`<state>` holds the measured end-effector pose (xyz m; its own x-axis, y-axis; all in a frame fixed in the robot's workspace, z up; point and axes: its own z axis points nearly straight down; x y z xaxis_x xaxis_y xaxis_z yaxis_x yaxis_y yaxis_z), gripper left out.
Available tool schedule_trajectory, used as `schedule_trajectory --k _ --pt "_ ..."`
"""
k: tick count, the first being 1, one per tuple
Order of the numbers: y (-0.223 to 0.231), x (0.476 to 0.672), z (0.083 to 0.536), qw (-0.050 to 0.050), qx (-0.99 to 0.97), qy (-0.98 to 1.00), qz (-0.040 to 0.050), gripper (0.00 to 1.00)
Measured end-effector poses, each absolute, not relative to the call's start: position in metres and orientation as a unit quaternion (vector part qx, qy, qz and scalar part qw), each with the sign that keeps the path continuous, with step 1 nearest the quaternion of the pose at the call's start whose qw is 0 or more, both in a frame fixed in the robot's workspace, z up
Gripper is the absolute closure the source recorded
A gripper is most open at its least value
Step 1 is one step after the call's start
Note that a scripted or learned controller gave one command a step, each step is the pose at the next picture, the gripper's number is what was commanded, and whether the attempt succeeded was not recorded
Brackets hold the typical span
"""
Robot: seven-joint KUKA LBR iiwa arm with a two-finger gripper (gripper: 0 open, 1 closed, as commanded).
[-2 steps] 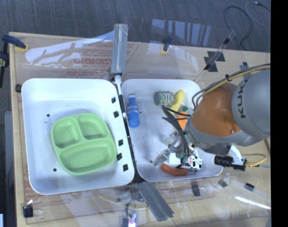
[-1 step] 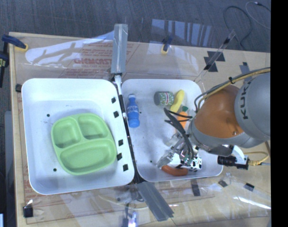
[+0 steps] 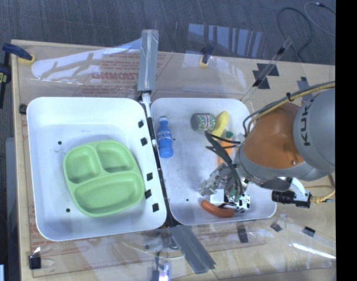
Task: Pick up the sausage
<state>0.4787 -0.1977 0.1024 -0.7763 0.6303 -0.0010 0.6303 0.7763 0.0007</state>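
The sausage (image 3: pixel 218 209) is a short reddish-brown link lying on the floor of the right bin (image 3: pixel 184 204), close to its near wall. My gripper (image 3: pixel 224 186) hangs just above and behind it, under the orange wrist band, and its metal fingers point down toward the bin floor beside the link. Nothing shows between the fingers, and the sausage rests on the bin, apart from them.
In the right bin lie a blue bottle (image 3: pixel 164 138) near the divider, a small green-labelled can (image 3: pixel 203 122), a banana (image 3: pixel 220 123) and an orange carrot (image 3: pixel 225 148). A green divided plate (image 3: pixel 103 177) sits in the left bin (image 3: pixel 44 133).
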Motion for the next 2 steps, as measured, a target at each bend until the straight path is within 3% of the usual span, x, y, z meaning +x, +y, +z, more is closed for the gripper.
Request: schedule_trajectory --k 1,2 --pt "-0.198 0.479 0.102 0.001 0.334 0.942 0.0001 0.00" --pt "-0.197 0.480 0.113 0.002 0.332 0.943 0.0001 1.00"
